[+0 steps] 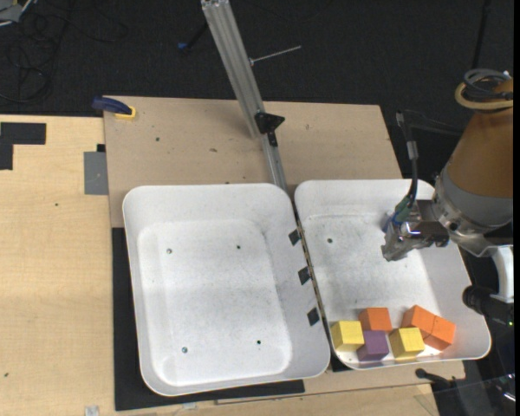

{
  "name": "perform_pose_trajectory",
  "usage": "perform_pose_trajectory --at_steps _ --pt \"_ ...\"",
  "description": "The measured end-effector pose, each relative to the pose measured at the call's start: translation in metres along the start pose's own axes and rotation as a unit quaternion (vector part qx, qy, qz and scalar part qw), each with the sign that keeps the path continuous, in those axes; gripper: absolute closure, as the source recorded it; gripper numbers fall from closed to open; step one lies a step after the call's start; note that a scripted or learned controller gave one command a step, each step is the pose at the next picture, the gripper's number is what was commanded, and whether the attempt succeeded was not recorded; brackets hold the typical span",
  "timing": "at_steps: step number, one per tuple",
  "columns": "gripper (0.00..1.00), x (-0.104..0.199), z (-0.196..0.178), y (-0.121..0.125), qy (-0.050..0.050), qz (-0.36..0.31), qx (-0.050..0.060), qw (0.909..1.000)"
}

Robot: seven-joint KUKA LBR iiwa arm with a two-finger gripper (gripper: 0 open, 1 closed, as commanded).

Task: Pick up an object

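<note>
From the camera view, the gripper (397,248) hangs over the middle of the right bin (347,199), with bare white floor beneath it. Nothing is between its tips, so it carries nothing; how far apart they are I cannot tell, since they read as one small grey mass from this angle.

The things to pick all lie clustered at the near edge of the right bin, well apart from the gripper. They are foam-like blocks, and they crowd each other.

The risks, as I judge them:
- A straight descent from here would meet bare bin floor, because no block lies under the tool.
- The blocks touch or nearly touch, so a closing grasp could catch two, or push one aside and close on air.
- The cluster sits against the bin's near wall, so a finger could land on the rim or wedge a block against it.
- The purple block (375,345) is hemmed in by neighbours, leaving little room for a finger on either side.

Count:
- White bins: two, the left bin (156,211) and the right bin.
- Yellow blocks: two, one at the left (347,333) and one further right (407,341).
- Orange blocks: two, a small one (375,318) behind the purple, and a larger one (433,326) at the right end, which may be two pieces pressed together.
- Purple blocks: one.
</note>
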State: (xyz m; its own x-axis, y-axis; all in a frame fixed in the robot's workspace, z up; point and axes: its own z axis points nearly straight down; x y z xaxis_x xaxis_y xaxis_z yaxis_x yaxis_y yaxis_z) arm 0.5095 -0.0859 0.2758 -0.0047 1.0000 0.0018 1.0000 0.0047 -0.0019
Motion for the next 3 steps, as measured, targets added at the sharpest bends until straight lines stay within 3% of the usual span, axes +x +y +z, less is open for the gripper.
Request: perform_pose_trajectory --at_steps 3 --pt "1.00 0.154 0.050 0.041 0.000 0.000 0.001 1.0000"
